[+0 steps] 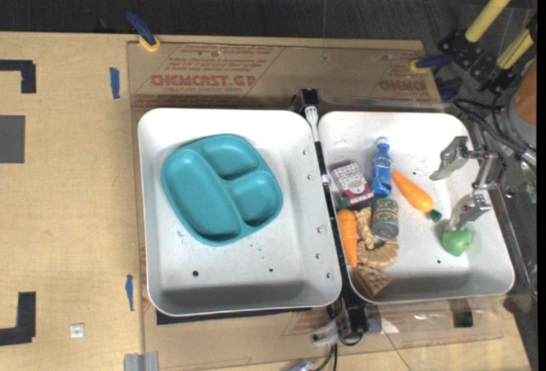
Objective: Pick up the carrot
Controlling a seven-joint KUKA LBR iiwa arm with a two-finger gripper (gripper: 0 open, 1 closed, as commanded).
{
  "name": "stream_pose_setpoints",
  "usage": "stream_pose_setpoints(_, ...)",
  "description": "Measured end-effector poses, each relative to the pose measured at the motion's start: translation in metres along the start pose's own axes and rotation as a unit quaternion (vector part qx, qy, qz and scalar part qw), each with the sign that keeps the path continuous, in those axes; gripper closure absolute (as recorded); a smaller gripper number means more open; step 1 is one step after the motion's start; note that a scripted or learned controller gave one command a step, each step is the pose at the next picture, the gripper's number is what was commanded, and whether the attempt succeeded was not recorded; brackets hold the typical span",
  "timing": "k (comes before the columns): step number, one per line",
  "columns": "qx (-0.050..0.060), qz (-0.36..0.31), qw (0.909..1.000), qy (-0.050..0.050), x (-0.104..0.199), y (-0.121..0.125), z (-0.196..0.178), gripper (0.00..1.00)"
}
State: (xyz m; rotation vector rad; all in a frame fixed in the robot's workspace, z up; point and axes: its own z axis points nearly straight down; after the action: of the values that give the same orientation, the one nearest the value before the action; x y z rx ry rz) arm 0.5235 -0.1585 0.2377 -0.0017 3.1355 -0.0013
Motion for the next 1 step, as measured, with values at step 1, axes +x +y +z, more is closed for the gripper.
stream_pose_setpoints(1,-0.003,-0.085,0.9963,0.003,-0.0397,0.0158,0.0868,0.0)
